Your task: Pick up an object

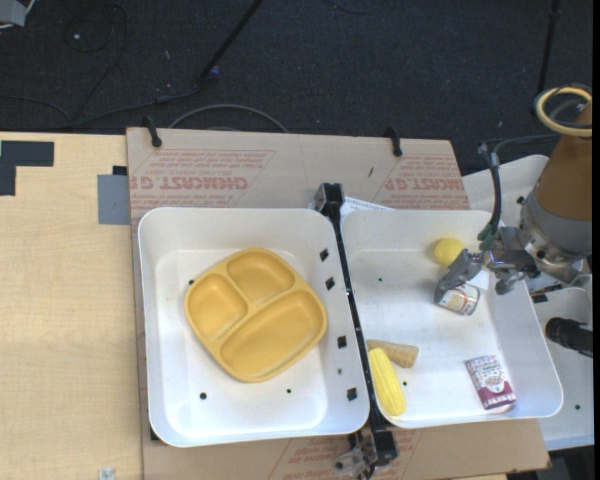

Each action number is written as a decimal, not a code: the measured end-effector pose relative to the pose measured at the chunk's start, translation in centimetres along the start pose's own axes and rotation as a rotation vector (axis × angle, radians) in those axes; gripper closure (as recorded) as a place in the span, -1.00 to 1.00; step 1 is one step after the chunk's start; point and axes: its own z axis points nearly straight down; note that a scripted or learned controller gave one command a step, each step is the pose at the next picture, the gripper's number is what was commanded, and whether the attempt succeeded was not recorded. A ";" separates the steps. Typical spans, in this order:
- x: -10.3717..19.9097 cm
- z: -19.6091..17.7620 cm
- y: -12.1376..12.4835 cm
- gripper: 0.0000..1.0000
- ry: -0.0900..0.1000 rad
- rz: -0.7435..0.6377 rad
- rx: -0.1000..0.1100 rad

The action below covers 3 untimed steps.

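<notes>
Counting one tray (255, 313), one corn (386, 381)

wooden bench (50, 308), cardboard sheet (280, 173), two white bins (165, 268) side by side

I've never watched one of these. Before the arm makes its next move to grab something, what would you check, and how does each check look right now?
1. Gripper over the right bin: ok.
2. Target under it: a small can lies at the fingers; ok.
3. Can actually between the fingers: cannot tell.
4. Neighbours clear: yellow ball sits close behind the can; not ok.
5. Other pickable things unobstructed: corn cob and red packet lie apart; ok.
</notes>
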 end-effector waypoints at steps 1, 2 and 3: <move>0.0 -0.6 0.2 -1.00 -0.002 -0.002 -0.012; -0.3 5.7 -0.1 -1.00 0.000 -0.001 -0.004; 0.1 11.8 0.6 -1.00 0.000 -0.002 -0.006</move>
